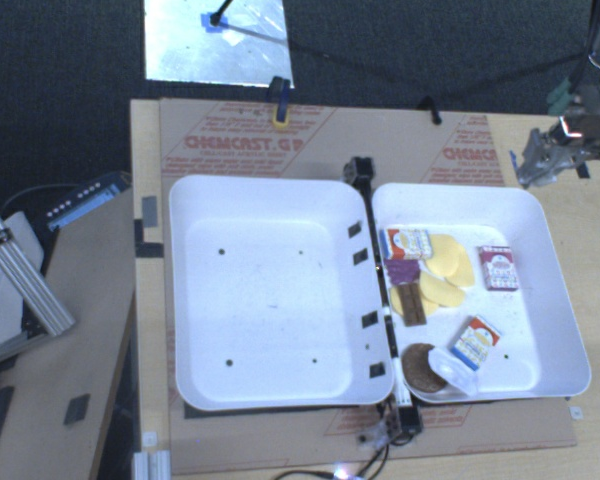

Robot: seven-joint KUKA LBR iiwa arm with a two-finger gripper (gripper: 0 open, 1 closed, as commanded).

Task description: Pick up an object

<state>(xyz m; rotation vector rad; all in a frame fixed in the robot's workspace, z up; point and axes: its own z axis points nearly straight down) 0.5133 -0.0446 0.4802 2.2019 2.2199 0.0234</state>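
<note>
Gripper (546, 160): hangs at the upper right of the camera view, above the surface just beyond the far right corner of the right bin; whether it is wide or narrow cannot be told, and nothing shows in its grasp.
Arm (598, 78): grey, reaches in from the right edge above the gripper.
Right bin (550, 230): shallow and white, holding all the loose objects, mostly toward its left and near side.
Orange-and-white packet (410, 243): lies by the bin's left wall, touching the yellow pieces.
Yellow pieces (446, 268): flat, pale and rounded, overlapping one another in the middle of the bin.
Purple item (401, 268): small, just below the orange-and-white packet.
Brown bar (411, 303): lies lengthwise below the purple item, against the yellow pieces.
Red-and-white packet (498, 268): lies apart, to the right of the yellow pieces.
Blue-and-white packet (475, 343): tilted, near the bin's front.
Brown round item (419, 365): in the front left corner, partly under a white cup (452, 373).
Left bin (265, 288): white, beside the right bin, joined by a dark divider (375, 268).
Surface (240, 138): covered by printed cardboard under both bins.
</note>
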